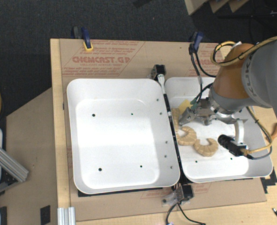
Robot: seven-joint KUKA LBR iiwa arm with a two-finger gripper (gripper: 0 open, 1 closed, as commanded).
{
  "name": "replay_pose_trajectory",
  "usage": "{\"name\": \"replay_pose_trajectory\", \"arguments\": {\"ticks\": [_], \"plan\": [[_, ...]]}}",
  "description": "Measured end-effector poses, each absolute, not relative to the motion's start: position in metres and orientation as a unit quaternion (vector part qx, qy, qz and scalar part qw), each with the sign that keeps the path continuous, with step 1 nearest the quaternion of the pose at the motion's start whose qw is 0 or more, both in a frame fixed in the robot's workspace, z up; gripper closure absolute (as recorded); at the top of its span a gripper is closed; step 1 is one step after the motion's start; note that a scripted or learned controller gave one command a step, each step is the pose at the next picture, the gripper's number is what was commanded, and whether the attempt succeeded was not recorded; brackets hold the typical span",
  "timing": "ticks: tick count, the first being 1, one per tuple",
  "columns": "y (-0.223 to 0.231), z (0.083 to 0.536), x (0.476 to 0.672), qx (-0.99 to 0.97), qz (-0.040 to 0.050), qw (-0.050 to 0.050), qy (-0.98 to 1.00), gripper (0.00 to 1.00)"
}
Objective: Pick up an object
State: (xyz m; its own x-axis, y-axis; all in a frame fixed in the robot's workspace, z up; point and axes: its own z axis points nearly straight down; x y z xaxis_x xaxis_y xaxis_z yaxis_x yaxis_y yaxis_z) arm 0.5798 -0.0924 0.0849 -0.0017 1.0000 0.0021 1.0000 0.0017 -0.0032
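Note:
In the right bin (222, 170) lie two tan curved pieces, one (187, 136) near the divider and one (206, 147) just right of it. A third tan piece (177, 115) and a small yellowish piece (184, 106) lie further back by the bin's left wall. My gripper (192, 117) hangs low over the right bin, pointing left, right beside the third tan piece and the yellowish piece and just behind the two curved ones. The wrist body hides whatever lies beneath it.
The left bin (82, 102) adjoins the right one along a black divider (170, 125). The grey and orange arm (243, 78) covers the right bin's back right part. A black fitting with cables (232, 145) hangs over that bin's right side. Clamps (86, 37) hold the board's back edge.

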Motion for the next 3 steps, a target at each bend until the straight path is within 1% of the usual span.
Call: {"name": "replay_pose_trajectory", "arguments": {"ticks": [1, 2, 3], "plan": [[-0.092, 0.085, 0.596, -0.707, -0.0004, -0.001, -0.707, 0.0], [-0.097, 0.085, 0.665, -0.707, -0.0001, -0.004, -0.708, 0.0], [-0.099, 0.084, 0.601, -0.708, 0.0021, 0.003, -0.706, 0.0]]}}
